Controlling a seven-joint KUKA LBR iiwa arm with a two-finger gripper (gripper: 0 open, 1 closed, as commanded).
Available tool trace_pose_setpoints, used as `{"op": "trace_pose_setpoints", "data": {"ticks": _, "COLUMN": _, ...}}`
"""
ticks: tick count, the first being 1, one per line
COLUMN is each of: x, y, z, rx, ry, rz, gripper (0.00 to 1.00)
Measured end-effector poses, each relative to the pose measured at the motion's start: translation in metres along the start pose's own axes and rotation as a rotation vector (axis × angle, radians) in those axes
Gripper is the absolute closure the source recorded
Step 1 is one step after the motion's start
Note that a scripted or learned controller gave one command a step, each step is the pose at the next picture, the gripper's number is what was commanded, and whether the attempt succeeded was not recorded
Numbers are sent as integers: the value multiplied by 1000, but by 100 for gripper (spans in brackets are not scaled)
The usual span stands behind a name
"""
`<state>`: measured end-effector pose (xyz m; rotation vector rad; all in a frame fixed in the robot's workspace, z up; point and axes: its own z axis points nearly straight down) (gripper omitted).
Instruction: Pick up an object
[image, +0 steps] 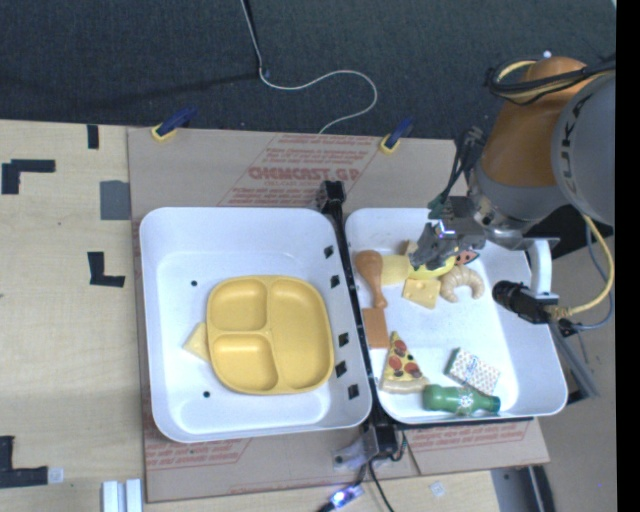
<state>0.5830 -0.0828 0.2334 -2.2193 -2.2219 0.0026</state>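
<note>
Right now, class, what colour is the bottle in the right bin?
Green, seen in the camera view: the bottle lies near the right bin's front edge.

Right bin contents: croissant and cheese wedge near far edge; wooden spatula along left wall; pizza slice, green bottle, patterned packet near front edge.

Even, fairly bright overhead light falls on the bench, washing the white bins nearly featureless. The yellow divided plate shows soft sheen and casts little shadow. Above the bins the dark floor looks grainy; overall detail is soft.
</note>
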Motion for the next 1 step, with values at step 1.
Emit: {"op": "trace_pose_setpoints", "data": {"ticks": 1, "x": 7, "y": 10, "z": 5, "rx": 0, "ry": -1, "rz": -1, "gripper": 100}}
